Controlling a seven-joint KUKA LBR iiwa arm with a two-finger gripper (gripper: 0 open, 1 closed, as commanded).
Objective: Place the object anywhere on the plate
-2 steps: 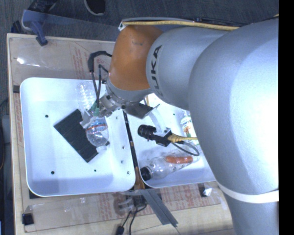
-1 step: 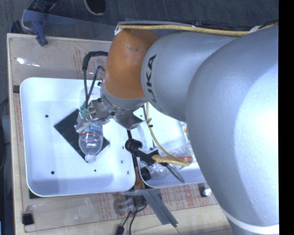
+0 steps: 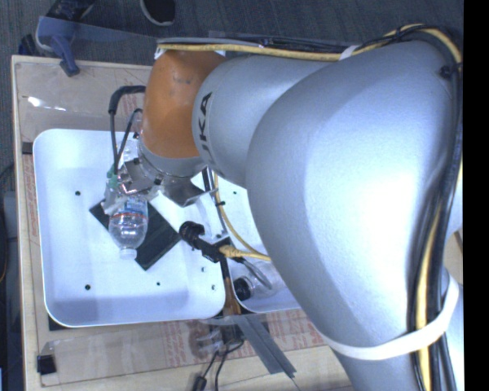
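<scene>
While the arm (image 3: pixel 326 161) hides the right bin, claw (image 3: pixel 121 187) over bottle (image 3: pixel 129 222), black plate (image 3: pixel 153 239), grip unclear.

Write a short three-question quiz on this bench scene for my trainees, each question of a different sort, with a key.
1. True or false: the clear plastic water bottle lies partly over the flat black plate.
2. Which bin holds the bottle? A. the left white bin B. the right white bin C. neither
3. Fill in: the band above the arm's wrist is coloured ____.

Key
1. True. The bottle overlaps the plate's upper left part.
2. A.
3. Orange. The gripper below it sits at the bottle's top end.
</scene>
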